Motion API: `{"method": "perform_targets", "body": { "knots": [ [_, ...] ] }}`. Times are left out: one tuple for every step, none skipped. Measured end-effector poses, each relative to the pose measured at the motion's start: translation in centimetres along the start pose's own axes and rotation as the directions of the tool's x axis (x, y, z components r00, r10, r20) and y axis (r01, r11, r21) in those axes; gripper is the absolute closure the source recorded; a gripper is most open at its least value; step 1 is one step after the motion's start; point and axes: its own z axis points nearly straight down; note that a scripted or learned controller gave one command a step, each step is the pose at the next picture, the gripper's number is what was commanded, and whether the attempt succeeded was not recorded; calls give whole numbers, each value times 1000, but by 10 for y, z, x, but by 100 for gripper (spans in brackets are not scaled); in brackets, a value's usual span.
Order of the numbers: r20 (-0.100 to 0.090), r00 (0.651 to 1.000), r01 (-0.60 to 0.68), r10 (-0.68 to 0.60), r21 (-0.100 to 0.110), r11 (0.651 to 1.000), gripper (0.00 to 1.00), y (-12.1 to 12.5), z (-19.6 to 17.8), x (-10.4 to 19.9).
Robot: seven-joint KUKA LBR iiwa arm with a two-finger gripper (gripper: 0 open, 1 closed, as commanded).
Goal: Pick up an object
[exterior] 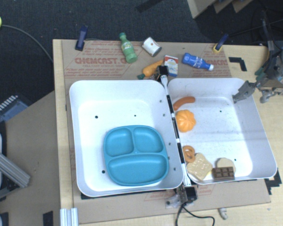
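At the right bin's (254,126) far edge your end effector (243,92) hovers, its state unclear; nothing is lifted, and the pumpkin (185,120) and sausage (184,101) lie untouched.

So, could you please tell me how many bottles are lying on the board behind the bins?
2: a green bottle behind the left bin, and a blue bottle behind the right bin.
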Motion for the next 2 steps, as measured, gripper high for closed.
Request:
{"method": "perform_targets", "body": {
  "knots": [
    [-2,1000,1,-1,2,1000,0,33,55,52],
    [-1,1000,1,-1,0,1000,0,87,107,105]
  ]
}}
